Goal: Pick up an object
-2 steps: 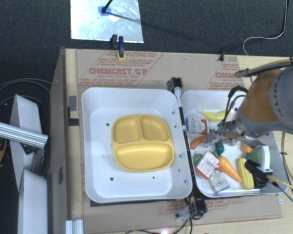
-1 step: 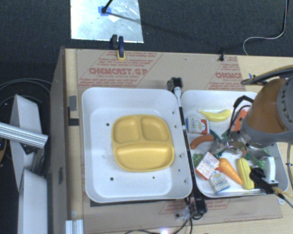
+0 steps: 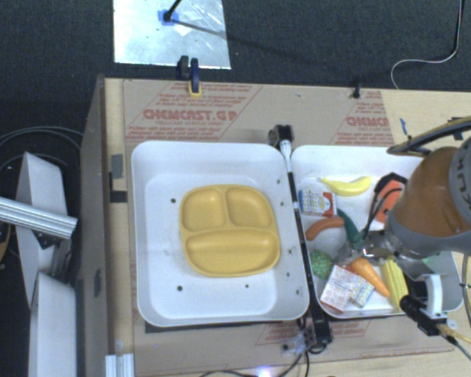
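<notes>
Dark carpet [image 3: 47, 45] surrounds the counter [image 3: 243, 108], which is topped with printed cardboard. A shiny metal sheet [image 3: 171, 22] lies on the floor beyond it.

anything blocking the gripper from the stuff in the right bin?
Nothing visible separates them. The gripper is already down in the right bin, among the toys: the carrot just below it, the sausage to the left, the corn beside the carrot. Crowding is the only issue.

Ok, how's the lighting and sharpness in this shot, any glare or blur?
Camera view: even overhead light, soft shadows; the shiny sheet above the bench glares; the arm looks blurred; the yellow divided plate in the left bin is fairly sharp.
</notes>
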You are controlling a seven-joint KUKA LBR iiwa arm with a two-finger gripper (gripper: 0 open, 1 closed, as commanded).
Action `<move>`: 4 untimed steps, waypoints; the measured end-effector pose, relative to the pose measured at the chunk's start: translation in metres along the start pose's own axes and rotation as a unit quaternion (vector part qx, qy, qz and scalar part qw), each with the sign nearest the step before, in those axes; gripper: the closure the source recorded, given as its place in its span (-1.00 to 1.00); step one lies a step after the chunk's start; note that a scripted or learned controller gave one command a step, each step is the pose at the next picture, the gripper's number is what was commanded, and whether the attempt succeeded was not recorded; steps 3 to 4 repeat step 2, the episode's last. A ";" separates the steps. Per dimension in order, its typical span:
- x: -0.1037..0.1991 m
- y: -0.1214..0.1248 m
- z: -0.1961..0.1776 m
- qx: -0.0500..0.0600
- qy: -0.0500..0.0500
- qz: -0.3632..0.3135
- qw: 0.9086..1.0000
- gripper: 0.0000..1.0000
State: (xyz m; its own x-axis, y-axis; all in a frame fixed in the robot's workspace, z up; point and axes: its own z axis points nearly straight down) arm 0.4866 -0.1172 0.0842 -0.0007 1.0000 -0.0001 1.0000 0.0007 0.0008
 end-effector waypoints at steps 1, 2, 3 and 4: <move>0.000 0.002 -0.011 -0.002 0.000 -0.001 1.000 1.00; 0.065 0.057 -0.101 -0.002 0.001 -0.002 1.000 1.00; 0.065 0.057 -0.101 -0.002 0.001 -0.002 1.000 1.00; 0.065 0.057 -0.101 -0.002 0.001 -0.002 1.000 1.00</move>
